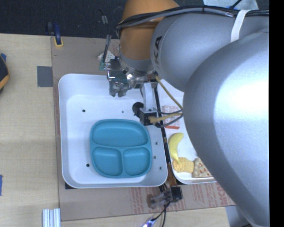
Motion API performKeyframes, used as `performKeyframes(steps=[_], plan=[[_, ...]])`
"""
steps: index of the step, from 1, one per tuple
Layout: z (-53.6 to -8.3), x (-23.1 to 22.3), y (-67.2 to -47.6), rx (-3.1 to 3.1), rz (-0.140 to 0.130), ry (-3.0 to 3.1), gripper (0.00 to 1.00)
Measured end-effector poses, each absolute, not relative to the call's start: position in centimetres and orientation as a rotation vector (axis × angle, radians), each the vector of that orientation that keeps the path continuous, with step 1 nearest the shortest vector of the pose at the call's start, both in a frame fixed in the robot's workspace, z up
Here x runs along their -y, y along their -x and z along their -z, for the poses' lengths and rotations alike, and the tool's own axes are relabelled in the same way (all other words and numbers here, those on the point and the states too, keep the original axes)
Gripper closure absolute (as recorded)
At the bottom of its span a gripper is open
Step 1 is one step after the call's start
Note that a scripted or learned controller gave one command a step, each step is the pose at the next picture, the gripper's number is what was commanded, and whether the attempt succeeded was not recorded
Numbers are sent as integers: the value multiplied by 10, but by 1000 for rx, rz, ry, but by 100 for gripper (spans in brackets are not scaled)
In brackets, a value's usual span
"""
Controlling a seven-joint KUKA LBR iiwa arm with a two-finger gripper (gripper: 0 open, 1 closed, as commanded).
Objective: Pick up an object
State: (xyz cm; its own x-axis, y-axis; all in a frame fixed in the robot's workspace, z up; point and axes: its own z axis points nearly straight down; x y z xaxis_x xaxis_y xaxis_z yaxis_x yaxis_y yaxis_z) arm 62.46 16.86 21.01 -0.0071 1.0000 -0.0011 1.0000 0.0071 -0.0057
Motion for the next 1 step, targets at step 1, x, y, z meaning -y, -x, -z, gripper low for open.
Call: performKeyframes(steps=[1], plan=[[-341,-115,-580,2226,-4,2215,100]])
